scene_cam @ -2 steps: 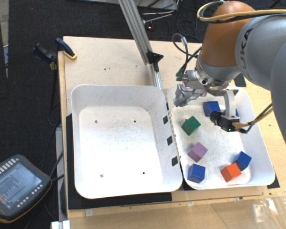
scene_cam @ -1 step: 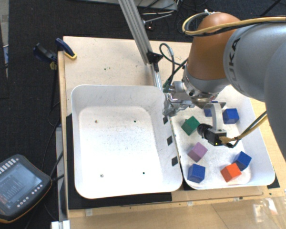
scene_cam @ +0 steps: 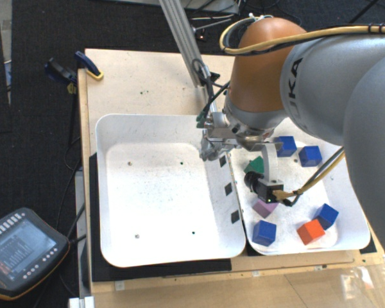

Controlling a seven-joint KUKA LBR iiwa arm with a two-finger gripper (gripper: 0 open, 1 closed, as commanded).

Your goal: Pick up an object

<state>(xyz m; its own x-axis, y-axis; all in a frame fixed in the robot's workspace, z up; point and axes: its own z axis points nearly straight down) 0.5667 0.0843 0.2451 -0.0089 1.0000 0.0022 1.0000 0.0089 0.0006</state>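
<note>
The right bin [scene_cam: 346,242] holds several small blocks. Blue cubes lie at its far side [scene_cam: 285,146] [scene_cam: 310,155] and near its front [scene_cam: 264,231] [scene_cam: 327,215]. An orange-red cube [scene_cam: 311,231] sits at the front, between the two front blue cubes. A green block [scene_cam: 255,165] and a purple block [scene_cam: 265,207] lie near the bin's middle, partly hidden by the wrist. My gripper [scene_cam: 209,149] hangs low over the ridge between the two bins, left of all the blocks. I see nothing held in it.
The left white bin [scene_cam: 115,172] lies beside the gripper. A slanted metal pole [scene_cam: 179,31] runs down to the wrist from the back. A blue clamp [scene_cam: 83,66] sits at the bench's far left corner. A teach pendant [scene_cam: 16,249] lies off the bench at front left.
</note>
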